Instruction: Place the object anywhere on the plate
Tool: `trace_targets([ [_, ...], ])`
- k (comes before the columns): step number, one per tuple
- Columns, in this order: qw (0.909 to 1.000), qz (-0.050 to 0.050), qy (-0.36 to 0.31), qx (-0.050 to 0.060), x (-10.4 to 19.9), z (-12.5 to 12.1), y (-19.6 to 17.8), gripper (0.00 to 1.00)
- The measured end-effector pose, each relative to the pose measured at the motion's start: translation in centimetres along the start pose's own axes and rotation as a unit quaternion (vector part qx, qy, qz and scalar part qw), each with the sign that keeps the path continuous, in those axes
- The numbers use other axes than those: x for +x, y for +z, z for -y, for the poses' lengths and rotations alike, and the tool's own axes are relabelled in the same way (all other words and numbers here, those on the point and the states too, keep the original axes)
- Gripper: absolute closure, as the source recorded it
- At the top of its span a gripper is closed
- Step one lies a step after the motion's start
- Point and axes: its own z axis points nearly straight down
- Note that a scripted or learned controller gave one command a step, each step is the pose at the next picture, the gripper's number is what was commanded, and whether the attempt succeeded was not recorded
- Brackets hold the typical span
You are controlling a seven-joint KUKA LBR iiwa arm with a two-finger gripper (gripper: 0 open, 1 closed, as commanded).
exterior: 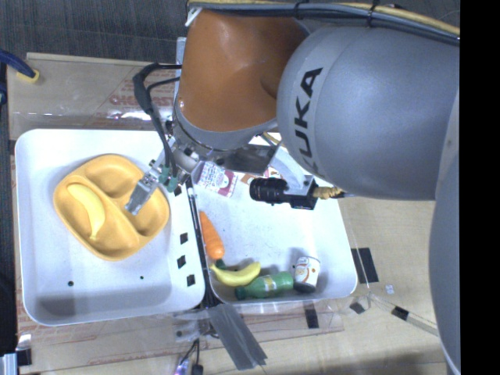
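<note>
**Hand over the plate's right edge**

The hand point(141, 195) sits above the right rim of the yellow plate point(109, 205) in the left bin point(47, 287), and whether it is open or closed I cannot tell. A yellow banana-like piece point(84, 206) lies on the plate's left section. In the right bin point(328, 233) (near its front wall) lie a carrot point(212, 237), a banana point(236, 273), a green bottle point(264, 285) and a small can point(307, 273).
</note>
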Motion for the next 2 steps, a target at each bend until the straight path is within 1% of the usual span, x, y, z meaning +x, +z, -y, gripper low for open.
trace_targets([
  [1, 0.9886, -0.001, 0.151, 0.003, 5.3, 0.1, 11.6, 0.00],
  [2, 0.9512, -0.001, 0.309, 0.003, 4.2, -5.1, 22.7, 0.00],
])
